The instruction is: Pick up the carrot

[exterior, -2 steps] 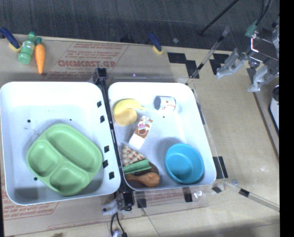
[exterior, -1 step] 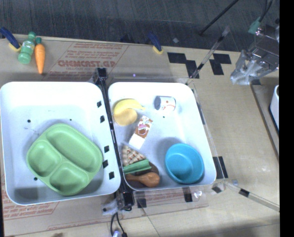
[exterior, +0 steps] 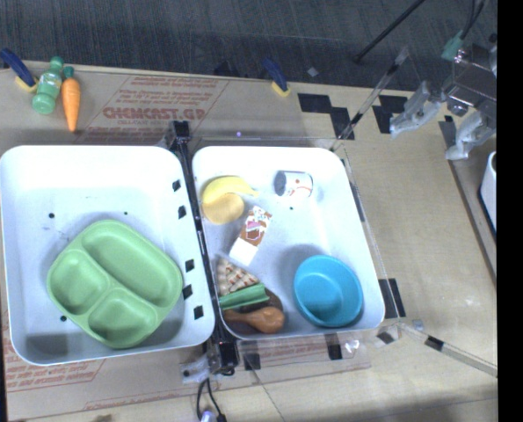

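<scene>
The carrot (exterior: 70, 101) lay outside the bins on the tabletop (exterior: 419, 236), beside a green bottle (exterior: 47, 90). The left bin (exterior: 15, 236) held a smooth green divided plate (exterior: 114, 280). The right bin (exterior: 349, 209) held a yellow banana (exterior: 223, 197), a small carton (exterior: 253, 232), a round blue bowl (exterior: 328, 290) and a little can (exterior: 294, 184).

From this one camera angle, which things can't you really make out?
- Gripper: at the camera view's top right edge, arm cut off; its pose is unclear.
- Small can: label print too small to read.
- Brown food: partly under the green piece; kind unclear.
- Green thing beside the carrot: too small to identify.
</scene>
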